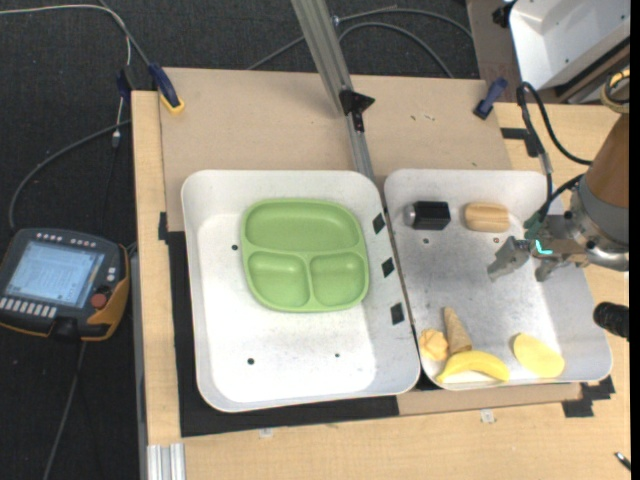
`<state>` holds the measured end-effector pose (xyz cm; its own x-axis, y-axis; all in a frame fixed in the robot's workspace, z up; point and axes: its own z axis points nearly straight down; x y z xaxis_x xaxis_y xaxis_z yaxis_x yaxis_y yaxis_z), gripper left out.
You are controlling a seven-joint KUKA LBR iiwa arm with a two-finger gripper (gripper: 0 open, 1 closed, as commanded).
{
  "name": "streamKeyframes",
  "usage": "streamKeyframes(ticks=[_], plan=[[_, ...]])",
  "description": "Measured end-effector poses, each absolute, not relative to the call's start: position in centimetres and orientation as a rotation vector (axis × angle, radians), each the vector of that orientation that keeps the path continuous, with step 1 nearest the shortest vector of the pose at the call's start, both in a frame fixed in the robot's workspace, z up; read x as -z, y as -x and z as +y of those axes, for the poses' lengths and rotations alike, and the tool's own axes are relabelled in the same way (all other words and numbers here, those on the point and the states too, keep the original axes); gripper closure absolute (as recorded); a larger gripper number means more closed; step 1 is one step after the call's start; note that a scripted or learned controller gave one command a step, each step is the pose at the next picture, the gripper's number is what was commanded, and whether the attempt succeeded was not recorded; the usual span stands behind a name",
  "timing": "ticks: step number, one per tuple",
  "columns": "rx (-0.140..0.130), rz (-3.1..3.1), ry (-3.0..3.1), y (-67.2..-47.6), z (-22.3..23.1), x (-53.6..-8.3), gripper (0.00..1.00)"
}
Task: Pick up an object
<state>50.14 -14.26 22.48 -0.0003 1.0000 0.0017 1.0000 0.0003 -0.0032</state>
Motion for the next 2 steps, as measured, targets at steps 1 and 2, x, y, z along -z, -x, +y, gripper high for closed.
streamKeyframes(ticks=[1,2], plan=[[0.0,-2.221,2.219,-50.2,-14.3,-22.5,0.0],[-0.006,-2.215,2.216,-50.2,-14.5,-16.3,0.0]])
